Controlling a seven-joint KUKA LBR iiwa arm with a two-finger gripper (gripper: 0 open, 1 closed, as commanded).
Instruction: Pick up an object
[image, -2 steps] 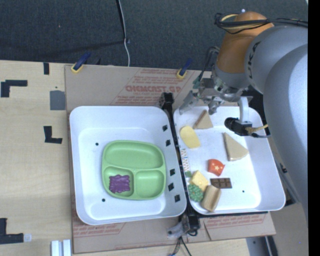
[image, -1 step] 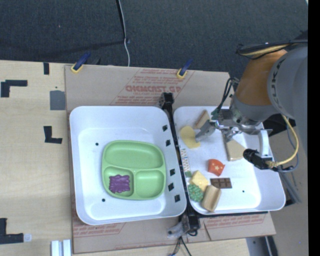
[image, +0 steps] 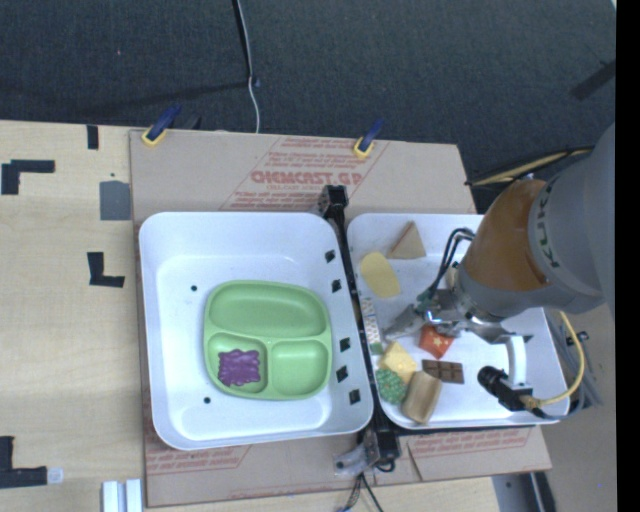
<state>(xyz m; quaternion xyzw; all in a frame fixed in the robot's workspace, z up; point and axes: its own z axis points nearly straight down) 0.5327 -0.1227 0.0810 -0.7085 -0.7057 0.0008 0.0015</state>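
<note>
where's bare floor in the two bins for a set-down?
Left bin: bare strip around the green divided plate, widest along its far wall. Right bin: crowded near the divider with food pieces; the gripper sits mid-bin.

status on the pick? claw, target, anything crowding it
Claw low in the right bin, above a red-orange piece; no grasp visible. Yellow block and brown bar crowd close by. Green tray sits in the left bin.
</note>
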